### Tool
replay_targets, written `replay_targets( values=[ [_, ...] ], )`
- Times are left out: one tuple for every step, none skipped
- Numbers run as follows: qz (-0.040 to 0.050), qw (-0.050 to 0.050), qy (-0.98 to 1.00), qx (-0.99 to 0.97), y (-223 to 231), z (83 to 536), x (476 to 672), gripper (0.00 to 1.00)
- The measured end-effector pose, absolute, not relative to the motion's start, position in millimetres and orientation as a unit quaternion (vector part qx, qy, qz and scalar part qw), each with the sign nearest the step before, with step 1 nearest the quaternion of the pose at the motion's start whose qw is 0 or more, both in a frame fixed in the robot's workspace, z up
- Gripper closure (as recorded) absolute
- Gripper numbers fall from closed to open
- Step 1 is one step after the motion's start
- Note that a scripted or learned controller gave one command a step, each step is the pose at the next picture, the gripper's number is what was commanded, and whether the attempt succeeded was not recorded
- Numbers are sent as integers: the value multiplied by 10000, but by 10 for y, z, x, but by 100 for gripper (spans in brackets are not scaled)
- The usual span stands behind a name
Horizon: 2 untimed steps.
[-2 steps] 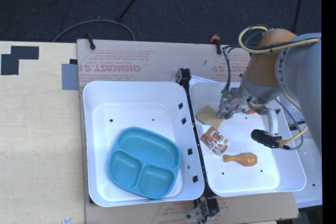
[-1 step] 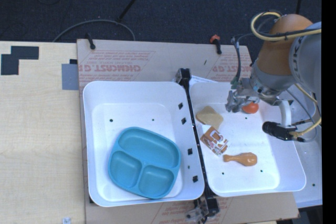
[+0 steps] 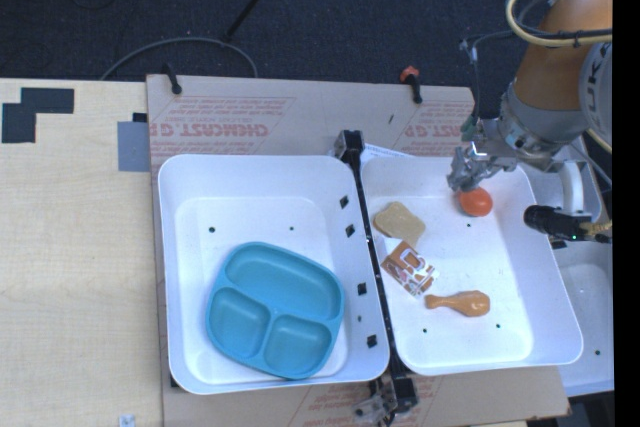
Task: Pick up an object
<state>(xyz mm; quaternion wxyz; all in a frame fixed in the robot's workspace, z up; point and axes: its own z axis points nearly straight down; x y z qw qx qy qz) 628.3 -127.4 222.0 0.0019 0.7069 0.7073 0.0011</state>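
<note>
You've got the gripper [image 3: 470, 175] low over the right bin [image 3: 545, 315], at its far side near the back wall, w/ a small red-orange round obj, tomato-like [image 3: 476, 203], just beside and below the claw. Can't tell if the claw is released or clenched; too small and dark to read, and nothing shows between it.

Other stuff in that bin: a tan bread-slice shape [image 3: 399, 222] toward the divider, a crinkly orange-and-white snack packet [image 3: 407, 270] just below it, and a tan drumstick-shaped toy [image 3: 460, 303] nearer the front. All sit apart from the tomato, so nothing crowds it except the bin's back wall.

Left bin [image 3: 185, 185] holds a smooth blue 3-compartment plastic plate [image 3: 275, 307], well apart from the arm.
</note>
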Motion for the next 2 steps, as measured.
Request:
replay_targets(
  values=[
    [0,-1,7078,7064,-1284,2346,6285,100],
    [-7,-22,7084,7059,-819,2281,6212,100]
  ],
)
